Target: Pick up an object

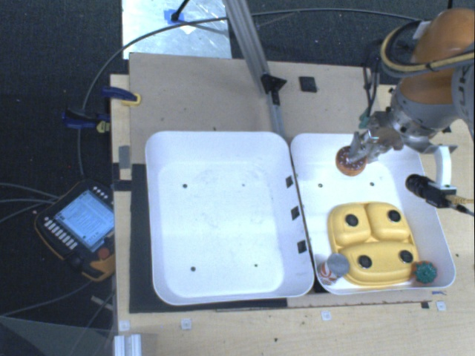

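The small round brown object (350, 162) sits in the right bin (315, 199), near that bin's far wall, directly under the gripper (361, 153). The gripper's tip reaches down to the object's upper right edge and appears to touch it, but the view is too small and blurred there to say whether the fingers are apart or together, or whether anything is caught between them. The grey arm (427, 87), with its orange band, comes in from the right above the bin's far right corner.

In the same bin, nearer the front, lies a large yellow moulded piece (371, 243) with four rounded lobes, each with a dark dot. A small grey object (337, 265) rests just beside its front left corner, and a small teal object (425, 273) sits at its front right corner. The left bin (215, 213) stands alongside on the table (193, 95). A handheld controller (78, 225) with a lit screen lies off to the left.
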Tool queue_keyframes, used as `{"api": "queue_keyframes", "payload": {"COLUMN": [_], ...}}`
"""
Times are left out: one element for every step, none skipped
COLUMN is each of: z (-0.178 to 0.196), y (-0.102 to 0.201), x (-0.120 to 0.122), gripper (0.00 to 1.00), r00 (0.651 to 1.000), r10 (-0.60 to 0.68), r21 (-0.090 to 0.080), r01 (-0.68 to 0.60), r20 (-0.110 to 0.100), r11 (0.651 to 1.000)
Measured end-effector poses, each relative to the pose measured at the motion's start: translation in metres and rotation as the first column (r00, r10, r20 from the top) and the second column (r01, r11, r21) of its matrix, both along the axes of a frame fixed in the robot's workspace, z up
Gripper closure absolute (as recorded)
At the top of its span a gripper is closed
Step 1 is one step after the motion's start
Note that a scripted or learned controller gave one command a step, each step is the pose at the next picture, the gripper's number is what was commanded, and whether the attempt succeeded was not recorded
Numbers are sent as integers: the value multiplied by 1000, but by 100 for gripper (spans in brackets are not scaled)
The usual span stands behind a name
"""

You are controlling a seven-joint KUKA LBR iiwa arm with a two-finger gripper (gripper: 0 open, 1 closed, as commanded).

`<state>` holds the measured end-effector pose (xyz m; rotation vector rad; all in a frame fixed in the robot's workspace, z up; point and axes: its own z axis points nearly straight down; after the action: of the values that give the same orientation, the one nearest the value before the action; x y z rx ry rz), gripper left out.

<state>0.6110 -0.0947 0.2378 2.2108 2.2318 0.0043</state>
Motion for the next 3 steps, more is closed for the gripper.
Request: {"api": "queue_keyframes", "payload": {"z": [2, 5, -13], "y": [50, 98, 146], "x": [-28, -38, -57], "gripper": [100, 100, 100], "r00": [1000, 1000, 1000], "r10": [0, 1, 0], "r21": [0, 1, 0], "r01": [0, -1, 0], "r20": [-2, -2, -4], "r11": [1000, 1000, 1000]}}
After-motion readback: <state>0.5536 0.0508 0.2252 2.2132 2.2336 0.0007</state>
